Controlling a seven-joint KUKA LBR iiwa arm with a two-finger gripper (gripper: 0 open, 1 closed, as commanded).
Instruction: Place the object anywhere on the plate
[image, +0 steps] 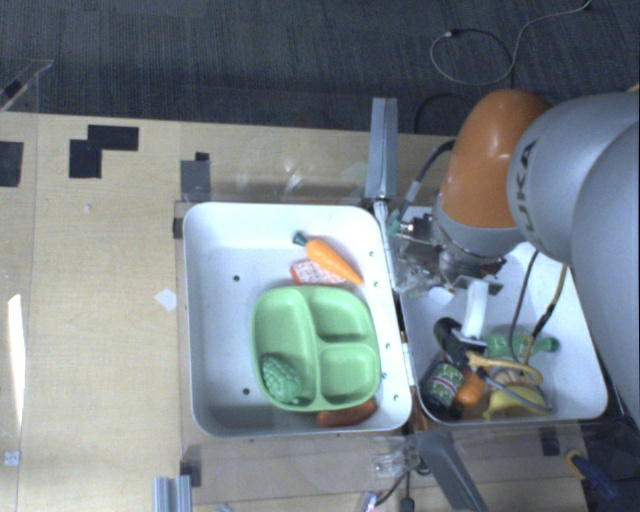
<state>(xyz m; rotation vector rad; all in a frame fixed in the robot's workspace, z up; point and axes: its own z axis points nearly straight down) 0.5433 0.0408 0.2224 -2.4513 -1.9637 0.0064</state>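
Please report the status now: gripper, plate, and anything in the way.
Gripper low in right bin, above toy pile. Green plate in left bin, green item in one compartment. Carrot beside plate.

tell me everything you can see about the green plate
The green plate is a light green, plastic-looking, rounded-square dish with three compartments. It lies flat in the left bin, towards that bin's right wall. A bumpy green object sits in its lower-left compartment. The carrot lies just beyond its upper edge, and a reddish item peeks out under its lower edge.
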